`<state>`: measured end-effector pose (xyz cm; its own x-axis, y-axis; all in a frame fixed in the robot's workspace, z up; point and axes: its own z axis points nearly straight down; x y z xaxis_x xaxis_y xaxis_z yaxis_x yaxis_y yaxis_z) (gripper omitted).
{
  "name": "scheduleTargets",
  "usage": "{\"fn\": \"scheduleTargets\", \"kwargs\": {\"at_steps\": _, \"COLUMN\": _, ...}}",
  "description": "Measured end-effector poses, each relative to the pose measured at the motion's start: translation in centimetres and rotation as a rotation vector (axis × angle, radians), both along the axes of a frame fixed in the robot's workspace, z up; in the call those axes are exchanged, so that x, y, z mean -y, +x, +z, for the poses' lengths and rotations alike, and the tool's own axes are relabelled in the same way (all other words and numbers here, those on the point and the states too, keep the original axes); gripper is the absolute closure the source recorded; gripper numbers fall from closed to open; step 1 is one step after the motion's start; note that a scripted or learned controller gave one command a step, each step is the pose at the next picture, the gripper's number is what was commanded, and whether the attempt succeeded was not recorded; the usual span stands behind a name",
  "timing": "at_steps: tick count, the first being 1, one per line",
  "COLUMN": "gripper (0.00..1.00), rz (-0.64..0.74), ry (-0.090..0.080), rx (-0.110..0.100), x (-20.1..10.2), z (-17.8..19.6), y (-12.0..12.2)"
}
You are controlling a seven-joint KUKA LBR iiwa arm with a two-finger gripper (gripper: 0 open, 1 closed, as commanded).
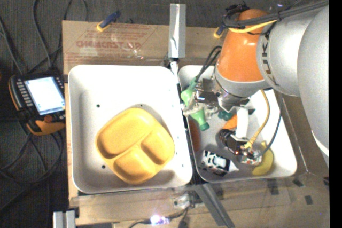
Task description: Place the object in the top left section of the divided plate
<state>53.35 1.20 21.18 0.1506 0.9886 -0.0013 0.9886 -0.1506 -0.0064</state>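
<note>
The yellow divided plate lies in the left bin, its sections bare. Over the right bin, the arm's claw hangs low among small objects; whether it is clenched or released cannot be told. A yellow banana-like object rests near that bin's lower corner.

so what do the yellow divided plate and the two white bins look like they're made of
Divided plate: probably moulded plastic, opaque yellow with a satin finish; its rounded section ridges carry only soft highlights. Left bin and right bin: apparently thin formed plastic, smooth and slightly glossy white, with rounded corners and rolled rims, though painted metal can't be ruled out.
</note>
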Motion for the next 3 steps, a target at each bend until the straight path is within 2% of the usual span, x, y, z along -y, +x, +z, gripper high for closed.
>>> {"fn": "scheduleTargets", "kwargs": {"at_steps": 1, "gripper": 1.00, "rz": -0.108, "ry": -0.001, "rx": 0.001, "x": -1.2, "z": 1.7, "y": 0.0}}
{"fn": "scheduleTargets", "kwargs": {"at_steps": 2, "gripper": 1.00, "rz": 0.181, "ry": 0.001, "rx": 0.000, "x": -2.6, "z": -1.0, "y": -5.1}}
{"fn": "scheduleTargets", "kwargs": {"at_steps": 3, "gripper": 0.00, "rz": 0.181, "ry": 0.001, "rx": 0.000, "x": -2.6, "z": -1.0, "y": -5.1}}
